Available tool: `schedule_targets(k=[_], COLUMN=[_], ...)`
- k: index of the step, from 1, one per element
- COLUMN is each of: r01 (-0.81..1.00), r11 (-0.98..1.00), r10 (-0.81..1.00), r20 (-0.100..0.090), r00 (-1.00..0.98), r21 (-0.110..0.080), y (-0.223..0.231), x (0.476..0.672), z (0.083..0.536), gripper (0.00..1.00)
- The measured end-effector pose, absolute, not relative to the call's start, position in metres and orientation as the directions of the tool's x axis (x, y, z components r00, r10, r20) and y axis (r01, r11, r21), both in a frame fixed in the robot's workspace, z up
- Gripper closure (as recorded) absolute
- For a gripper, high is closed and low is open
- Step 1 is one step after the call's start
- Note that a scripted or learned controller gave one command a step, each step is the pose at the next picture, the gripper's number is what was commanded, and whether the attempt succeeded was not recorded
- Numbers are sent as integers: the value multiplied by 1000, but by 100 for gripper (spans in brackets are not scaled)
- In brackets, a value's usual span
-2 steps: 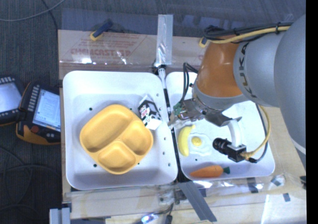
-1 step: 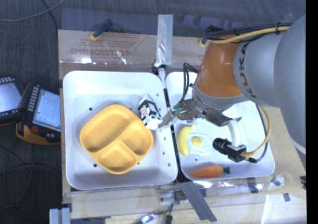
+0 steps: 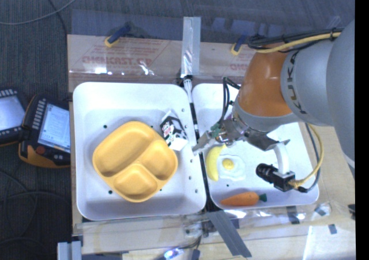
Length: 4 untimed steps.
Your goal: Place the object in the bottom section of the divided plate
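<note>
Arm [image 3: 300, 74], grey with glossy orange band, reaches in from right, cut off at frame edge; bulk hides far part of right bin [image 3: 305, 195]. Tool [image 3: 222, 135] low over right bin, mostly hidden under wrist; cannot tell open or closed. Left bin [image 3: 86, 103], white, shallow, holds yellow divided plate [image 3: 135, 161], smooth plastic, three sections, plus small black-white item [image 3: 170, 128], hard to make out. Right bin holds fried egg [image 3: 229, 166], banana [image 3: 212, 164] touching its left side, carrot [image 3: 242, 199] at near edge.

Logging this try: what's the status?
End effector over right bin, grip unclear. Fried egg, banana, carrot in bin. Yellow divided plate holds nothing.
</note>
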<state>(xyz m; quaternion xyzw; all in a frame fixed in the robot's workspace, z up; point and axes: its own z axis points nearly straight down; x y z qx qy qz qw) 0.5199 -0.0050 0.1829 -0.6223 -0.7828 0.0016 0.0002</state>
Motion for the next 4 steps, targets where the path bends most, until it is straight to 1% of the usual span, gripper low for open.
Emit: schedule_targets(k=[1, 2, 3, 4], r01=[974, 999, 999, 977], r11=[227, 46, -34, 212], r10=[974, 999, 999, 977], r20=[0, -2, -3, -3], r00=[-227, -46, 34, -212], r21=[-4, -4, -3, -3], y=[-4, -24, -75, -76], x=[521, 559, 599, 582], z=[191, 206, 203, 193], gripper=[100, 100, 100, 100])
